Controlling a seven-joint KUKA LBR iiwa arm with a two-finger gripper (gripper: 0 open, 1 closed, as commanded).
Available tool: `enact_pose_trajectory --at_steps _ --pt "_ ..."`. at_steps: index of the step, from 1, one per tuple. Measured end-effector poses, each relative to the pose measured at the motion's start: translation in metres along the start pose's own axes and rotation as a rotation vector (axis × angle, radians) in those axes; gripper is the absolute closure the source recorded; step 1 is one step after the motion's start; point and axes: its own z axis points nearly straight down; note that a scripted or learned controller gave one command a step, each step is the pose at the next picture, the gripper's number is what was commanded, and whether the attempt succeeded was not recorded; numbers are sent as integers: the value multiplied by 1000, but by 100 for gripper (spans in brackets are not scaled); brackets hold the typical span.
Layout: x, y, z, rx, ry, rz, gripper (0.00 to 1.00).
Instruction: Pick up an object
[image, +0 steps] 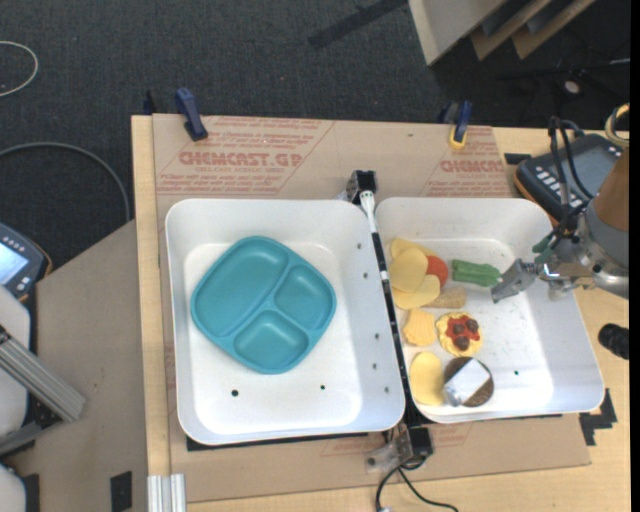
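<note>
The right bin (560, 385) holds a cluster of toy food along its left side. There are several yellow pieces (410, 272), a red piece (437, 268), a green stick-shaped piece (474, 271), a small pizza-like round (461, 333), and a brown and white piece (468, 383). My gripper (507, 284) reaches in from the right and hangs over the bin's middle, just right of the green piece. Nothing shows in its grasp.
A teal divided plate (264, 303) lies in the left bin (200, 400). A black hinge strip (382, 290) runs between the two bins. Clamps (190, 112) hold the cardboard base at the far edge. Bare floor shows in the right bin's right half.
</note>
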Motion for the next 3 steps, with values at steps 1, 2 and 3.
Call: enact_pose_trajectory --at_steps 1,2,3 --pt "52 -29 -22 3 4 -4 0" --pt "133 -21 -34 -3 1 -8 0" --pt "194 -37 -109 -7 2 -8 0"
